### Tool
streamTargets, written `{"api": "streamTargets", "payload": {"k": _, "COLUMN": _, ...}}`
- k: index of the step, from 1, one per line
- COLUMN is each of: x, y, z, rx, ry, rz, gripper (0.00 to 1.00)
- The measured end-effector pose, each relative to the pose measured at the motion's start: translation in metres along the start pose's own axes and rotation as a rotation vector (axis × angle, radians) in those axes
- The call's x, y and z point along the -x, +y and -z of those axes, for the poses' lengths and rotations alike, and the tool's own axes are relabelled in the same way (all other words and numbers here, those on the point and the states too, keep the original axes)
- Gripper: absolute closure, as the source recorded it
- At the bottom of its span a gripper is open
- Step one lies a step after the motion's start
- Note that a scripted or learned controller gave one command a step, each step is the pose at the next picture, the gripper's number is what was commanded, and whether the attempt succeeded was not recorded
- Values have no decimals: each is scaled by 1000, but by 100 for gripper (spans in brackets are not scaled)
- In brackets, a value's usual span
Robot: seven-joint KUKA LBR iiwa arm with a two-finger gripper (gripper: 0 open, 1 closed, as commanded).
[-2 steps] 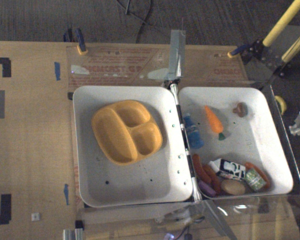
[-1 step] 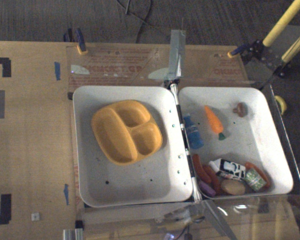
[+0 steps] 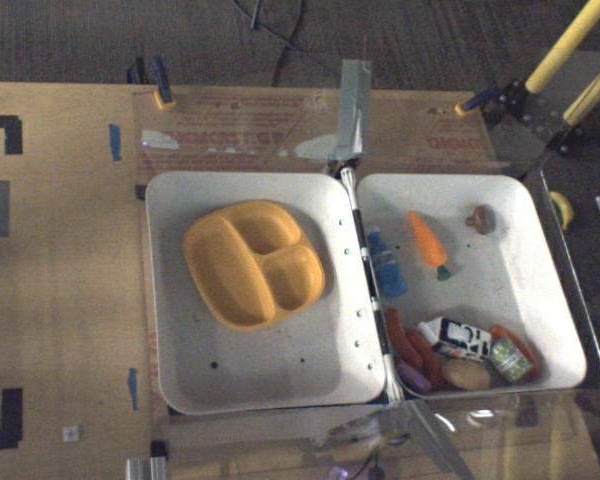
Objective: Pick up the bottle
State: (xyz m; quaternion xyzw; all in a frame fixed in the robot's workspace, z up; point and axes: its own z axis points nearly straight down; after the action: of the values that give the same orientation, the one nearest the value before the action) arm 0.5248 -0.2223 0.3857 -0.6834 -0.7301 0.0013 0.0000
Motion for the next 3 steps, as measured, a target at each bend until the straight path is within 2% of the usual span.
{"api": "streamTargets", "payload": {"k": 1, "x": -10, "y": -36, "z": -4, "rx": -4, "ry": 3, "rz": 44, "gripper": 100}}
{"api": "streamTargets", "payload": {"k": 2, "x": -2, "y": -45, "z": -41, "rx": -4, "ry": 3, "rz": -6, "gripper": 100}}
{"api": "streamTargets", "payload": {"k": 3, "x": -2, "y": -45, "z": -86, "rx": -3, "ry": 4, "rz": 185, "gripper": 100}}
